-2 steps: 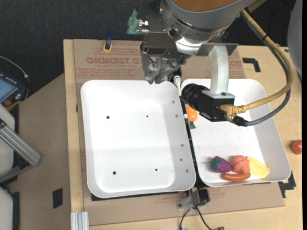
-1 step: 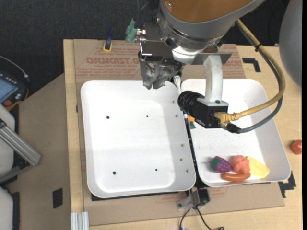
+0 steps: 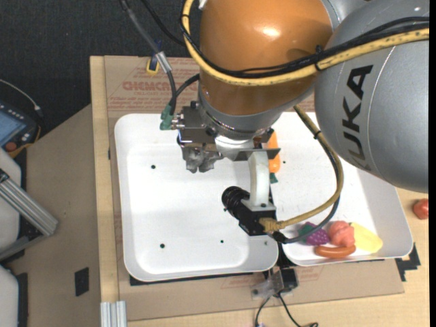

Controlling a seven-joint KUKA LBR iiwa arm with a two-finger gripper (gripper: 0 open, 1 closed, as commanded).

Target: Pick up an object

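A brown cardboard-covered bench [image 3: 102, 182] is seen, with red lettering printed toward 12 o'clock. Two shallow white bins are set directly on it, side by side and touching. The left bin [image 3: 170, 230] is placed at centre; the right bin [image 3: 392, 230] is placed at 3 o'clock. A small orange-red object [image 3: 420, 209] is found on the bench beyond the right bin's outer rim.

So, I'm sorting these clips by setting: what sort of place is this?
Probably a robotics lab bench: a big robot arm over two white bins, toy fruit, loose cables, cardboard underneath.
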